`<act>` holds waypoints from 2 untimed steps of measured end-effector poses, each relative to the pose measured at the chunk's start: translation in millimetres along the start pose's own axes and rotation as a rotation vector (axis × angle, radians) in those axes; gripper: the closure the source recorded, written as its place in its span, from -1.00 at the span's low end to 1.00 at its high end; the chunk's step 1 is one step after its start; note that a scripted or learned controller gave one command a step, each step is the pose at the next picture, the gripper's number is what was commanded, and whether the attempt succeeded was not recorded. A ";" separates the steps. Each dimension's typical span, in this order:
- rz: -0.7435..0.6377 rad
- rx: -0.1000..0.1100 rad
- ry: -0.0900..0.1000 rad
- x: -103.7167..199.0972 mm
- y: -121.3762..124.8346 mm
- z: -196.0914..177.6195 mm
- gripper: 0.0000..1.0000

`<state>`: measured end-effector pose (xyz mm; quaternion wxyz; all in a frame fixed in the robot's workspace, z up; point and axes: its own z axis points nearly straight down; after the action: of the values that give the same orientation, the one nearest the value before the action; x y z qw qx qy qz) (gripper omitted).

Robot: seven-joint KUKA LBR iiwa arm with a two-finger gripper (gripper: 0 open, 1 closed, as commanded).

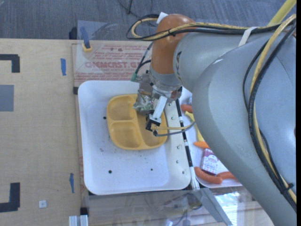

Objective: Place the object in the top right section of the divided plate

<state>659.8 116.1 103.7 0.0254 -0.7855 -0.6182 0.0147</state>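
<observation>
A yellow divided plate (126,126) lies in the left white bin (94,140). My gripper (145,106) hangs over the plate's upper right part, close to its surface. The wrist and gripper body hide that section and whatever lies under them. No object shows clearly at the fingertips. The plate's two left sections show bare yellow.
The right bin (188,168) is mostly covered by my arm. In it lie orange carrot-like pieces (214,177), a small packet with a red label (209,163) and another orange piece (187,108). A cardboard sheet (108,60) lies behind the left bin. Wooden bench stretches left.
</observation>
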 end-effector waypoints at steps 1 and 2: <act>0.004 -0.027 0.004 0.3 4.7 0.5 -1.00; -0.263 -0.059 -0.016 27.8 -21.3 -74.5 -1.00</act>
<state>649.7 146.4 179.5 -0.0010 -0.6978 -0.7162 -0.0008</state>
